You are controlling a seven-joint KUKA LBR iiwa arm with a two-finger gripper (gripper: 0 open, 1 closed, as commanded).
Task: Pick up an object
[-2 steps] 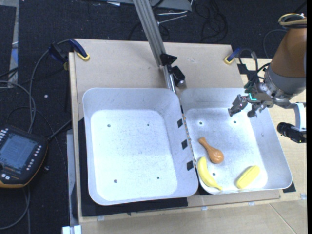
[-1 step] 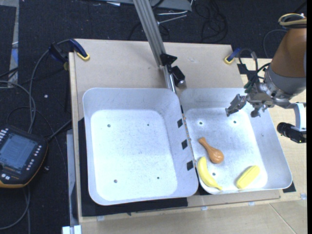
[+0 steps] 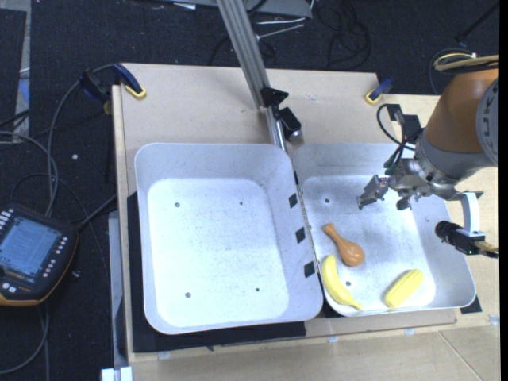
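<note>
Dark carpet strewn with black cables surrounds the pale wooden surface [image 3: 198,105] that we see from above, and at the far left of the frame an orange-and-black handheld control pendant with a lit screen [image 3: 28,252] lies on the floor. Near the upper left corner of the surface sits a blue-and-yellow clamp [image 3: 127,80]. Moving right, the large shallow white plastic bin on the left [image 3: 214,240] takes up the middle of the frame. A slanted grey aluminium rail [image 3: 246,42] comes down from the top centre and ends at the seam between the two bins.

Right of that seam lies the second shallow white bin [image 3: 361,193]. Along its lower part we see three things: a small orange-brown wooden pestle-shaped toy [image 3: 345,247], a yellow plastic banana [image 3: 337,286] at the lower left corner just below it, and a stubby yellow corn-like piece [image 3: 403,287] further right, apart from the banana. Above them, in the upper right part of this bin, hangs the metal two-finger gripper [image 3: 385,194] of the grey arm with its orange band [image 3: 464,117]. Its jaws look spread apart with nothing between them, well clear of all three objects.
</note>
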